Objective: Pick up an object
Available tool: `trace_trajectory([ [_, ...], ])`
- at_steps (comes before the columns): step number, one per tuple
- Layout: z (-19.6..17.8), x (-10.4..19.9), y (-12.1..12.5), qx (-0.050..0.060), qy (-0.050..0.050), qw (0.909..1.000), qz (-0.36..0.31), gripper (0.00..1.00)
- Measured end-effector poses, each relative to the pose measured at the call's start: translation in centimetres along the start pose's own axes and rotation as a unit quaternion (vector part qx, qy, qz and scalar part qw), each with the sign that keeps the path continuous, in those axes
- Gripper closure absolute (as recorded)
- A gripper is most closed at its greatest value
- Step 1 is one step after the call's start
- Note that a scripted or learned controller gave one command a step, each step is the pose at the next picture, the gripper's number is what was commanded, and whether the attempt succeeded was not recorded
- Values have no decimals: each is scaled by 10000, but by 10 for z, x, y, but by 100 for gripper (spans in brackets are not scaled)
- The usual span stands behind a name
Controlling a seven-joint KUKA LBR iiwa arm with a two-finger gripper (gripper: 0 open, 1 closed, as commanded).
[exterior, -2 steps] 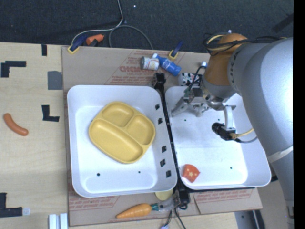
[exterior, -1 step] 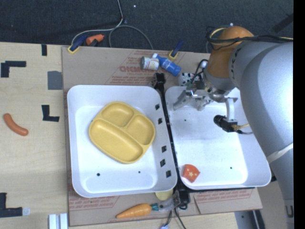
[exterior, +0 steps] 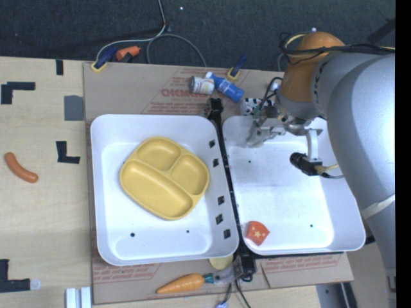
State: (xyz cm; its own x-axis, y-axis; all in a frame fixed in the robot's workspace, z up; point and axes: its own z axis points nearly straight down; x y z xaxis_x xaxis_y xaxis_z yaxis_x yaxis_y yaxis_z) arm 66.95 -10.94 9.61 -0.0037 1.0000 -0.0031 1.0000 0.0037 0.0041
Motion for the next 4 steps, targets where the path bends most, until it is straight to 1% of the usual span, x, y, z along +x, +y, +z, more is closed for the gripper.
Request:
trace_trajectory([
  [1,1,0,0,7,-5,10000,1,0],
  [2,10,-40,-1,7,6,10000,25,0],
  [3,10,15,-29,12,6,10000,-2,0],
  [4,11,11,-1,26,8,10000,0,0],
])
